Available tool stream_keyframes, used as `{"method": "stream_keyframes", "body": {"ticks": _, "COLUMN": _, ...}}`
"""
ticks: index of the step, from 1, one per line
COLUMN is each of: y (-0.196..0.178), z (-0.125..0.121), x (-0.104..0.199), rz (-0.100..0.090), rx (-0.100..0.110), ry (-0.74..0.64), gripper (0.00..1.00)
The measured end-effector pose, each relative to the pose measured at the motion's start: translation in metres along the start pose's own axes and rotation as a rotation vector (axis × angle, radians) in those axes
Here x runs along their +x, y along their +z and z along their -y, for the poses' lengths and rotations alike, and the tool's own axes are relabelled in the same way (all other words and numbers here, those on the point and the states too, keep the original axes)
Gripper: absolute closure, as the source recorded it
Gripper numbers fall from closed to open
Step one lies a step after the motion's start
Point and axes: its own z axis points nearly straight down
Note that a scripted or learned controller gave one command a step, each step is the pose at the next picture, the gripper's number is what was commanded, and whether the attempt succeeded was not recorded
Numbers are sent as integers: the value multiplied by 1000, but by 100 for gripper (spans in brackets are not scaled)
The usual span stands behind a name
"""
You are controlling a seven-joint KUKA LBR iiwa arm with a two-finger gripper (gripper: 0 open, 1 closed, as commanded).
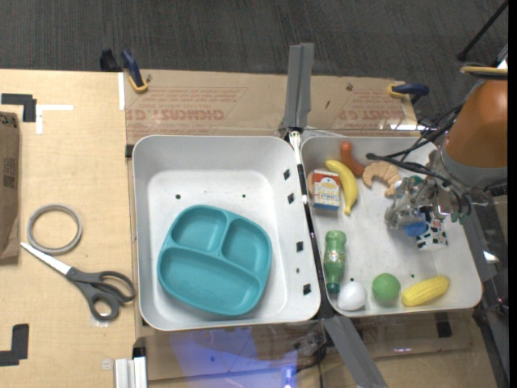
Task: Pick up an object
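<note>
Now my tool (410, 208) hangs low over the right bin (464, 297), near its right wall; whether it is released or clenched I cannot tell. Just beside it lies a small blue and black-white toy (428, 234). Near the front wall are a corn cob (425, 291), a green ball (386, 288) and a white ball (352, 296). A teal divided plate (215, 259) lies in the left bin (161, 168).

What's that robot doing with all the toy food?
The robot arm reaches into the right bin, its gripper low among the toys near a croissant and a banana. Whether it has caught anything is unclear. A teal plate sits alone in the left bin.
</note>
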Motion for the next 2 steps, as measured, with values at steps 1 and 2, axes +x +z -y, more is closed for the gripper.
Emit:
{"method": "stream_keyframes", "body": {"ticks": 1, "y": 1, "z": -67, "x": 4, "rz": 4, "rx": 20, "ry": 42, "gripper": 0}}
{"method": "stream_keyframes", "body": {"ticks": 2, "y": 1, "z": -107, "x": -2, "rz": 7, "rx": 21, "ry": 177, "gripper": 0}}
